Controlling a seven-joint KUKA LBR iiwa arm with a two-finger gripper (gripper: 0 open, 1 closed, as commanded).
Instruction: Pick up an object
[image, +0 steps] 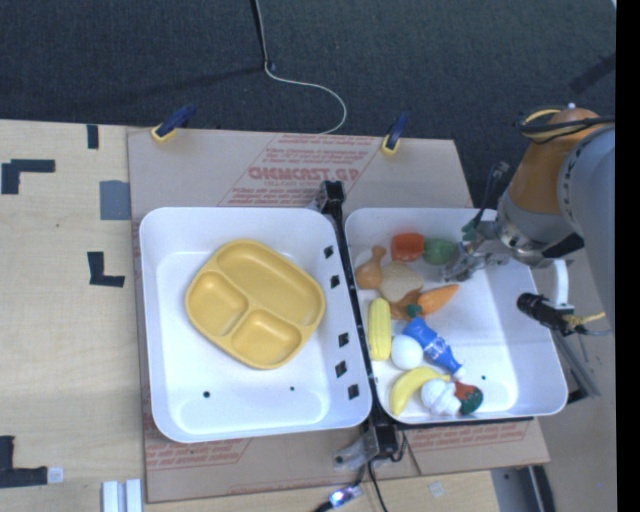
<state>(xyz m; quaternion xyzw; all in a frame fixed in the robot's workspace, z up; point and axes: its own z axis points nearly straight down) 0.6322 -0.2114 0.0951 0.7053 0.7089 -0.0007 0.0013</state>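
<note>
While toys are crowding the right bin (520, 395), a banana (408, 386) is lying nr its front edge, corn (379, 328) by the left wall, carrot (437, 297) mid-bin; gripper (466, 262) is hovering nr the back edge by the green toy (438, 251), claw state can't tell.

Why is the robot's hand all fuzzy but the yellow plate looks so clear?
In the camera view the hand looks smeared, likely motion blur, over the right bin. The yellow plate is sharp, under even light with soft shadows and no strong glare.
</note>
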